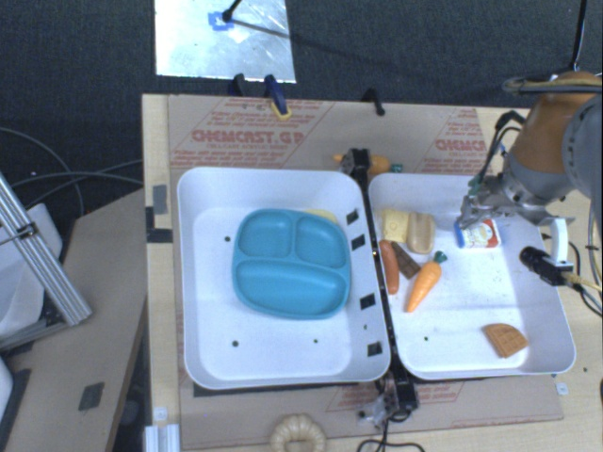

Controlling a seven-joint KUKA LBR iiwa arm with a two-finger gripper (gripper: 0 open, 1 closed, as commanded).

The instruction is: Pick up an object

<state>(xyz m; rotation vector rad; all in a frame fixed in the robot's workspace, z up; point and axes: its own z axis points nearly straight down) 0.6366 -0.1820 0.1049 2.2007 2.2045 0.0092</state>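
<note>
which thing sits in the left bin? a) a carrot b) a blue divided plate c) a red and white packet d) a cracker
b: the blue divided plate lies alone in the left bin, while the carrot, the cracker and the red and white packet all lie in the right bin.

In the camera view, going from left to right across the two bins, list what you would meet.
Blue divided plate → orange sausage-shaped piece → carrot → small red and white carton with the gripper over it → brown bread slice.
</note>
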